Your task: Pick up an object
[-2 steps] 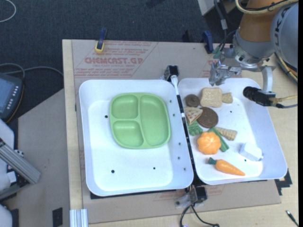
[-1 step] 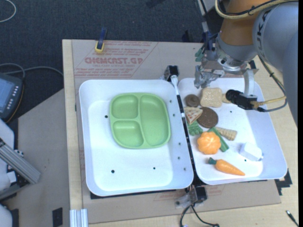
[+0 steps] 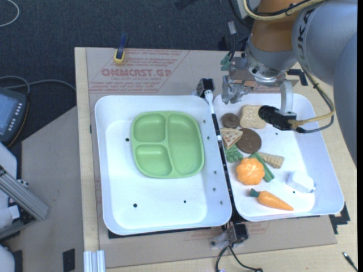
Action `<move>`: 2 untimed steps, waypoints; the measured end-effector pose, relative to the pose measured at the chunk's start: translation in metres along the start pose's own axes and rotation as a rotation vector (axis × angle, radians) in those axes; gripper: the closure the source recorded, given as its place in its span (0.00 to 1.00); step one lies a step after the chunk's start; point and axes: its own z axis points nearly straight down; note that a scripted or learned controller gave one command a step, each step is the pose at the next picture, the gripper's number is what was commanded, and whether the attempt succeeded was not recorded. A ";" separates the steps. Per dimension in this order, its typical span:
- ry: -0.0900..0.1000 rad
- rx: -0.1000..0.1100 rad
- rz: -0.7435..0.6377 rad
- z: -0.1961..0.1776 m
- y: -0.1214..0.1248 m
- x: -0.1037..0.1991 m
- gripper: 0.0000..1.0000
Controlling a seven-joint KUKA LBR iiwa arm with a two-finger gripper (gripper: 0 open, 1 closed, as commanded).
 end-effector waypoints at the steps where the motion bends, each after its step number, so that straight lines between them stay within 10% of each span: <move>1: -0.002 0.003 0.006 0.009 0.002 -0.012 1.00; 2: -0.001 0.003 0.003 0.006 -0.001 -0.002 1.00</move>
